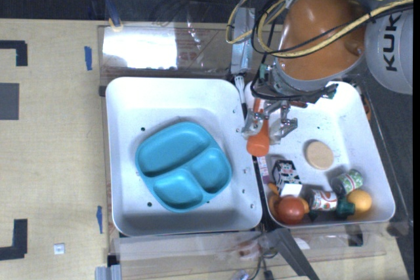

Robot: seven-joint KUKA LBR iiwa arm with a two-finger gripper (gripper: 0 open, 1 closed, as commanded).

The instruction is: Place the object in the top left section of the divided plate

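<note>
Divided plate (184, 166): smooth turquoise plastic, soft sheen. Both bins (125, 141): white moulded plastic, smooth, faintly glossy. Tabletop (49, 160): pale wood-look board, matt. Arm's orange band (321, 33): hard glossy shell with highlights; grey casing (394, 42) smooth, semi-gloss. Gripper (266, 124): bare metal look, dull shine. Round tan disc (319, 155): matt, wood-like. Clear glossy plastic sheet (164, 42) behind the bins

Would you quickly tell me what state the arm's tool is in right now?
Tool: shut on an orange object, held over the wall between the two bins.
</note>
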